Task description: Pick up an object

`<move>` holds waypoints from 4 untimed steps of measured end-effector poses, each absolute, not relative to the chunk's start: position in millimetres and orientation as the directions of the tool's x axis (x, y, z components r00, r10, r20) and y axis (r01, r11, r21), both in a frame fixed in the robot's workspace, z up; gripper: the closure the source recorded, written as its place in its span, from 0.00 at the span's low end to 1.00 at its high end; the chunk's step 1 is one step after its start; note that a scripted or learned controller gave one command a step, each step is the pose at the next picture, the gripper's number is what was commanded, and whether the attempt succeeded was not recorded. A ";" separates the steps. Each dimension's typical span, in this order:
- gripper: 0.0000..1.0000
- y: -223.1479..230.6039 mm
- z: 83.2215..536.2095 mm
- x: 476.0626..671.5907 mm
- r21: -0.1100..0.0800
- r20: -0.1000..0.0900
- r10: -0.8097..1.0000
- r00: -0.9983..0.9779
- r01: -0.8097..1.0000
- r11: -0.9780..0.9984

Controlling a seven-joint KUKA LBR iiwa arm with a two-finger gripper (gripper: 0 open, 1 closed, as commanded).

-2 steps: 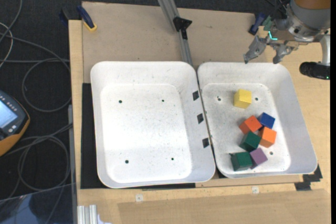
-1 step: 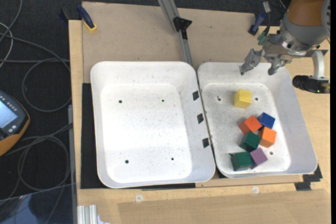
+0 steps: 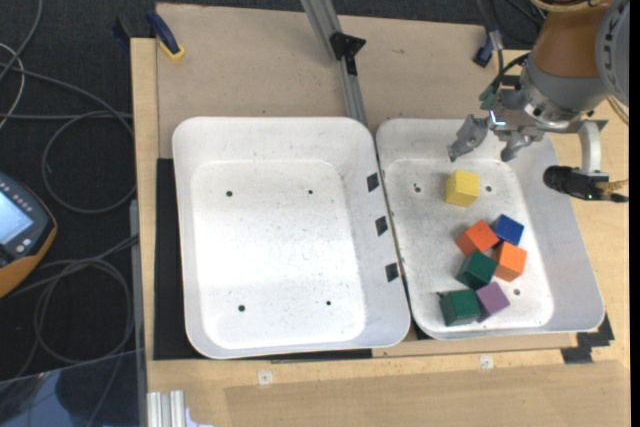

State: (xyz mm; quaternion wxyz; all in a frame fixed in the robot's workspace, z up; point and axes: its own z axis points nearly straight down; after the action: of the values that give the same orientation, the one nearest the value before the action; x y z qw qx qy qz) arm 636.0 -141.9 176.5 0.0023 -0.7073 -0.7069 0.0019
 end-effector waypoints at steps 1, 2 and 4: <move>0.00 -135.9 114.0 633.3 -0.008 0.002 1.000 0.000 1.000 0.000; 1.00 -136.1 129.6 636.0 0.002 0.001 1.000 -0.001 1.000 0.001; 1.00 -127.1 239.5 639.8 0.007 -0.001 1.000 -0.003 1.000 0.003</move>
State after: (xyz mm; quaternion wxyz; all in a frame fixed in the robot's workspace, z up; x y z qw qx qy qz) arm 639.8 -127.1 239.5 -0.0027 -0.7062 -0.7080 -0.0020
